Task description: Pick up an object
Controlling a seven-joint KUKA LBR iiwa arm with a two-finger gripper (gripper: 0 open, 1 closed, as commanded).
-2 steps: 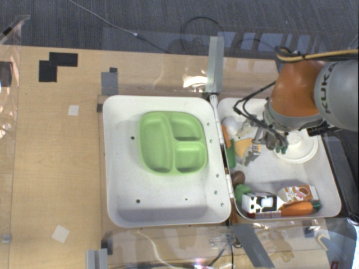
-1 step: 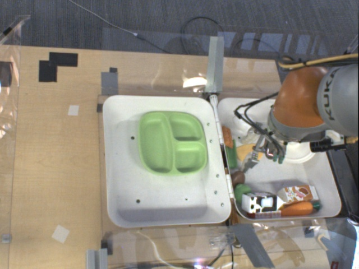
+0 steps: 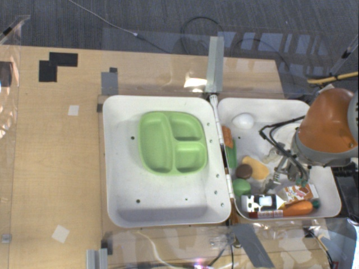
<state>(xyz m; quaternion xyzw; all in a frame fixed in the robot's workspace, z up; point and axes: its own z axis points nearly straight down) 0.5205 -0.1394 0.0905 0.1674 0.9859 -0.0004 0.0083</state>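
My gripper (image 3: pixel 287 175) hangs low in the right bin (image 3: pixel 331 203), below the arm's orange band. Its fingers stand open with nothing between them. Just left of it lie a yellow piece (image 3: pixel 255 167) and a brown round piece (image 3: pixel 245 171). A green round item (image 3: pixel 242 186) sits below those. In front of the gripper are a black and white box (image 3: pixel 263 202), an orange carrot (image 3: pixel 297 208) and a small printed carton (image 3: pixel 297 192). A white egg-like ball (image 3: pixel 243 120) rests at the bin's back.
The left bin (image 3: pixel 123 206) holds a green divided plate (image 3: pixel 171 142). An orange and green item (image 3: pixel 228 144) lies along the right bin's left wall. Cables loop from the arm over the right bin's back half.
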